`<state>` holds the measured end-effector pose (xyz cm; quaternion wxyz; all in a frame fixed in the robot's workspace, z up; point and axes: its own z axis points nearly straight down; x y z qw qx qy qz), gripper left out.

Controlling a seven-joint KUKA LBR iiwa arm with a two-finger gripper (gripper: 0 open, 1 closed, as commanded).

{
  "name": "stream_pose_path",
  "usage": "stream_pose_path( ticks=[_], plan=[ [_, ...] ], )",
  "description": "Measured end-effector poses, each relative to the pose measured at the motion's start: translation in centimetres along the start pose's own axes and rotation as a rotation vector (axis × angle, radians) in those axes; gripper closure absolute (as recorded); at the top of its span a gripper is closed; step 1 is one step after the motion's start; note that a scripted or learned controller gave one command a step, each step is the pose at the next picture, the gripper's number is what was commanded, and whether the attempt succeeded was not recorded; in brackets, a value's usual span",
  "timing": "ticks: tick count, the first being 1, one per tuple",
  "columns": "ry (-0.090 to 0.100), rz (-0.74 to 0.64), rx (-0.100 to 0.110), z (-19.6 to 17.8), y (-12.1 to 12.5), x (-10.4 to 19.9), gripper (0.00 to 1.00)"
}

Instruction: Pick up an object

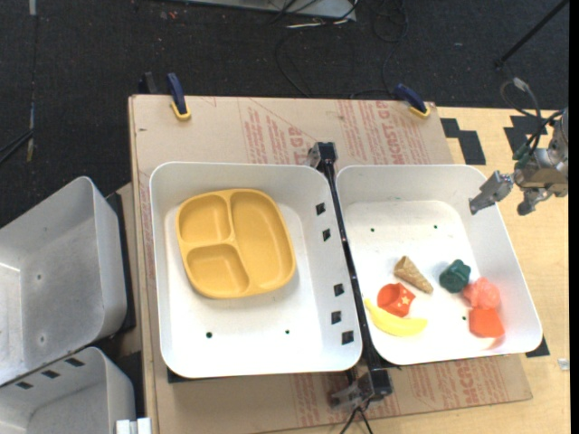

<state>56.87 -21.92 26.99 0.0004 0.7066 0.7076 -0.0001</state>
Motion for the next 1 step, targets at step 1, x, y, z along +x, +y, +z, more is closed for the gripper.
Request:
stream_pose_path(
  ticks=[1],
  plan=[
    [0.000, 0.000, 0.000, 0.00, 0.00, 0.00, 0.00]
  ],
)
